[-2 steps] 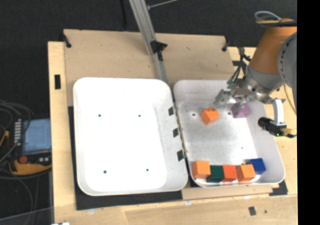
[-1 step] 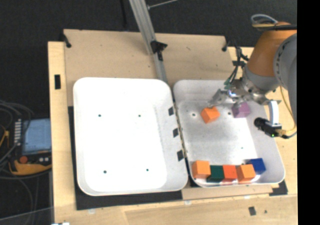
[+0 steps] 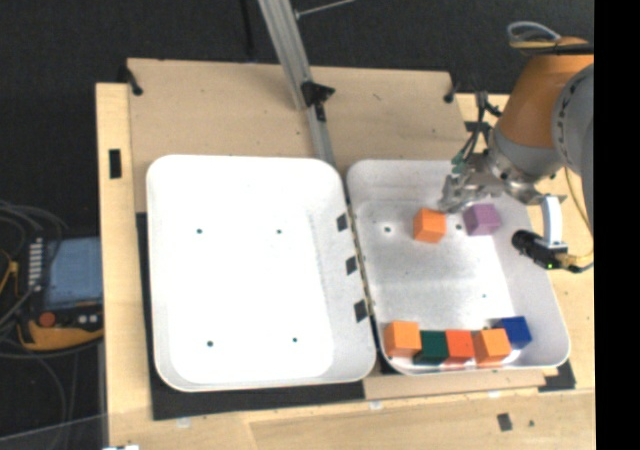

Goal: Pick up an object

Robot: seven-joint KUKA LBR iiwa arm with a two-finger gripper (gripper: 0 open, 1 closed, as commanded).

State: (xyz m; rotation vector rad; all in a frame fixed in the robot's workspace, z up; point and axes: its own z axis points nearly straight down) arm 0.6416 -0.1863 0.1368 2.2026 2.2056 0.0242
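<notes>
In the right bin [image 3: 440,288], an orange cube [image 3: 430,226] and a purple cube [image 3: 482,219] lie near the far side. My gripper [image 3: 461,187] hangs over the bin just above and between those two cubes, a little beyond them. Nothing shows between its fingers. Along the bin's near wall sits a row of blocks: an orange one [image 3: 403,337], a green one [image 3: 433,346], further orange ones [image 3: 475,345] and a blue one [image 3: 515,331].
The left bin [image 3: 250,268] lies beside the right one. A slanted metal post [image 3: 290,48] rises from the bench behind the bins. The arm's orange band [image 3: 540,98] and a cable [image 3: 545,248] overhang the right bin's far right corner.
</notes>
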